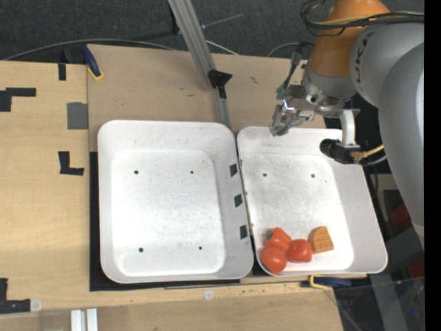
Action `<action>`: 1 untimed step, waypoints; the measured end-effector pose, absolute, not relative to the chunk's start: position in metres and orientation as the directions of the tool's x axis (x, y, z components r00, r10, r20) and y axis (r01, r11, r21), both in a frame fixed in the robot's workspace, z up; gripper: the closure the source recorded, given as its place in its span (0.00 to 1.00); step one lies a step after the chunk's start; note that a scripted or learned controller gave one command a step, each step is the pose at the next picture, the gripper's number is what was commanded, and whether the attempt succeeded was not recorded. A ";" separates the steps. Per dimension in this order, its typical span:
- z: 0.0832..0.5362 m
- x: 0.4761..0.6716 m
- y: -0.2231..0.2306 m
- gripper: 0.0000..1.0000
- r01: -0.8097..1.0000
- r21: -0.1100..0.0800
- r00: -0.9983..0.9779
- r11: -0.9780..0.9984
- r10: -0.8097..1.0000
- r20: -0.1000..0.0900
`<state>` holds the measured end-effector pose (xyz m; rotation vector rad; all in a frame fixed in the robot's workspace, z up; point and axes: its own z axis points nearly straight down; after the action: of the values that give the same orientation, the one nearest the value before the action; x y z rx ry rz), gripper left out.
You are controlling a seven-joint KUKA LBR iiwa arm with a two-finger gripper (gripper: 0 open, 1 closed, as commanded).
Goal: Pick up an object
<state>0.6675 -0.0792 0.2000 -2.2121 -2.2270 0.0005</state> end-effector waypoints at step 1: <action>0.211 0.667 -0.034 1.00 1.000 0.000 -0.006 0.006 1.000 0.002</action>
<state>0.6667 -0.0336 0.2107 -2.2134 -2.2275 -0.0013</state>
